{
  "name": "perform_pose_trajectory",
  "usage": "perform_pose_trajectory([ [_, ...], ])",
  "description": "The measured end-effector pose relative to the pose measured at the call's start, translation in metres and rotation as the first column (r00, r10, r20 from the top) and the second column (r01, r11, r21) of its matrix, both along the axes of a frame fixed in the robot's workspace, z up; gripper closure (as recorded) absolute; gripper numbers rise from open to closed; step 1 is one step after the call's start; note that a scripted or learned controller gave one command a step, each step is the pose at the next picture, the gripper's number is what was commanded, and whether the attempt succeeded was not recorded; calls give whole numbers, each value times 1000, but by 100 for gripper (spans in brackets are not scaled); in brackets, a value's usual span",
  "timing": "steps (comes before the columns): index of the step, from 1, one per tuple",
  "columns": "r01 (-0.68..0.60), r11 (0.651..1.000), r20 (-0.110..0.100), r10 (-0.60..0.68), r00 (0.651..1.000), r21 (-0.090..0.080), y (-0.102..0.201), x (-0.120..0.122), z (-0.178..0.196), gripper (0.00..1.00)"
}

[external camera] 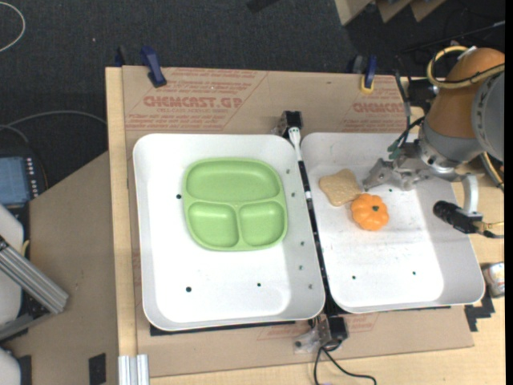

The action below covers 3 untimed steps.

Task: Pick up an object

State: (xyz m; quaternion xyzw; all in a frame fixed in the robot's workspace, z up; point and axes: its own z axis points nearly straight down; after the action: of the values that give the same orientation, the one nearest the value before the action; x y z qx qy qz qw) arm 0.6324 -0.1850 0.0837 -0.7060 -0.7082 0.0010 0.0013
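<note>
Here, left bin (152, 239) holds a green tray (235, 203); right: pumpkin (369, 212), cracker (340, 187); fingers (377, 176) seemingly apart

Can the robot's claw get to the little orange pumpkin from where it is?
Probably yes. The claw sits in the right bin, just above and beside the pumpkin. Nothing lies on top of the pumpkin, and the tan piece next to it sits to one side, not between them.
</note>
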Motion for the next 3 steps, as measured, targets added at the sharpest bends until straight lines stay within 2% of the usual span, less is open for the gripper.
perform_pose_trajectory([
  [1,1,1000,9,-1,1000,-3,-15,36,2,0],
  [2,-2,1000,-1,2,1000,3,67,-1,1,0],
  [3,3,1000,2,-3,1000,0,62,0,1,0],
])
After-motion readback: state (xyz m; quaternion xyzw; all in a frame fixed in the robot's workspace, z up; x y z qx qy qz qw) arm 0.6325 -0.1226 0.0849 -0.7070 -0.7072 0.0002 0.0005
